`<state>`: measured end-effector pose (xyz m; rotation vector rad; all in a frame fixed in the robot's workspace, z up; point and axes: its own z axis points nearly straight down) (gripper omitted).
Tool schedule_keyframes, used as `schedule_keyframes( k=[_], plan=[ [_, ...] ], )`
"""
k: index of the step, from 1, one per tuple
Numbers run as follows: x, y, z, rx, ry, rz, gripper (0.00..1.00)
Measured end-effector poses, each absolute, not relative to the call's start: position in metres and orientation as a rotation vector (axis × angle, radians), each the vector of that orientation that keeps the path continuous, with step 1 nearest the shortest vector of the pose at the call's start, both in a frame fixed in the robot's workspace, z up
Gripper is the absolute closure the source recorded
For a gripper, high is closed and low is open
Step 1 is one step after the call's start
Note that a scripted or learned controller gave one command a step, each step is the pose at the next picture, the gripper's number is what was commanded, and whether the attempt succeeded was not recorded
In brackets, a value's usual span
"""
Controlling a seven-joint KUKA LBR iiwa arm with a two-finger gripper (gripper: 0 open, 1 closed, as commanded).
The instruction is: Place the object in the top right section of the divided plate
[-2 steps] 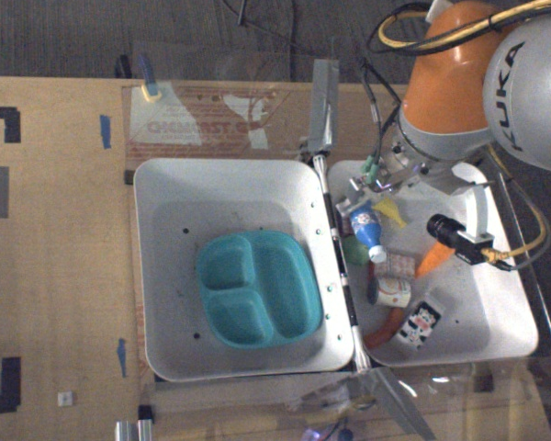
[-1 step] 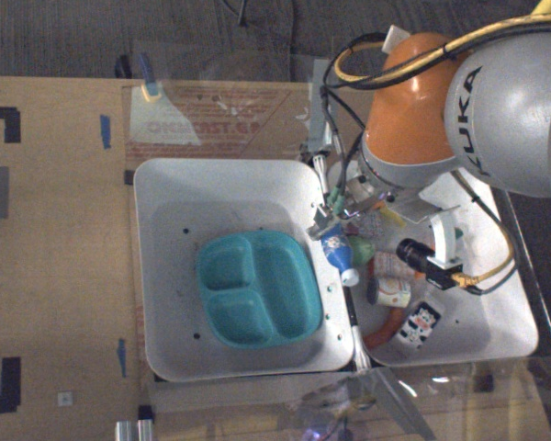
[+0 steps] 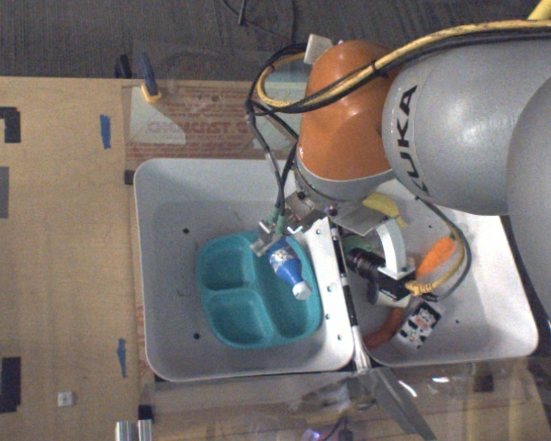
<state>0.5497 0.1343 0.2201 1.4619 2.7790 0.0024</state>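
A small blue-and-white bottle is seen lying tilted on the teal divided plate, which is set in the left bin. The bottle is located over the plate's right-hand compartment, toward its upper end, with the cap pointed down-right. The tool is positioned right at the bottle's upper end, touching it or just above it; which cannot be told. Whether the tool is apart, together or clamped on the bottle cannot be told either, since it is masked by the wrist. Judged status: transport is essentially done and the bottle is at the target section. Left to do: release to be confirmed, arm to be withdrawn, bottle to be checked as resting inside the compartment and not on a divider. In the right bin an orange piece, a yellow piece and a patterned box are found, well apart from the plate.
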Motion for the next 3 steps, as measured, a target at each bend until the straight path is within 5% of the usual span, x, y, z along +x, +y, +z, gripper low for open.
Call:
schedule_keyframes(
  k=[1, 2, 3],
  plan=[
    [0.516, 0.208, 0.223, 1.203, 2.902, 0.001, 1.00],
    [0.489, 0.121, 0.260, 1.364, 2.831, -0.001, 1.00],
    [0.479, 0.215, 0.126, 1.285, 2.866, 0.002, 1.00]
  ],
)
